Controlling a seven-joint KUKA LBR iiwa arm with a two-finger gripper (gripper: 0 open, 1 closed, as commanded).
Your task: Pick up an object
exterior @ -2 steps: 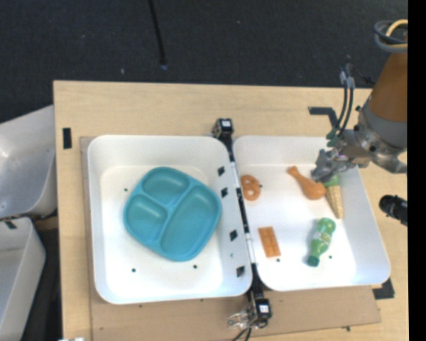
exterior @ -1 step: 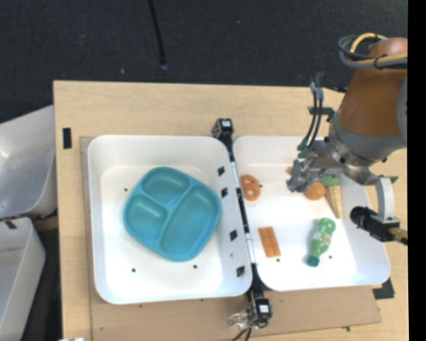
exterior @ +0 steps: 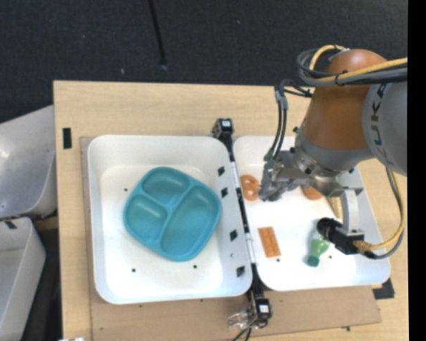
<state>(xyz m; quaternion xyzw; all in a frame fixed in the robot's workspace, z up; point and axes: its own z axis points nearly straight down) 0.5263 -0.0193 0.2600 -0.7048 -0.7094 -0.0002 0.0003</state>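
My gripper (exterior: 270,189) hangs low over the left part of the right bin (exterior: 298,275), with the grey and orange arm above it. Just left of the gripper, an orange pretzel-shaped piece (exterior: 248,187) lies by the bin's left wall, close to it or touching it. An orange rectangular block (exterior: 270,242) lies nearer the front of the same bin. A green object (exterior: 316,251) lies to the right of that block. Another small orange thing (exterior: 312,193) peeks out from under the wrist. I see nothing held.
The left bin (exterior: 106,275) holds a blue divided plate (exterior: 172,213) in its middle. The divider between the two bins (exterior: 238,212) runs just left of the gripper. The arm covers the back right of the right bin.
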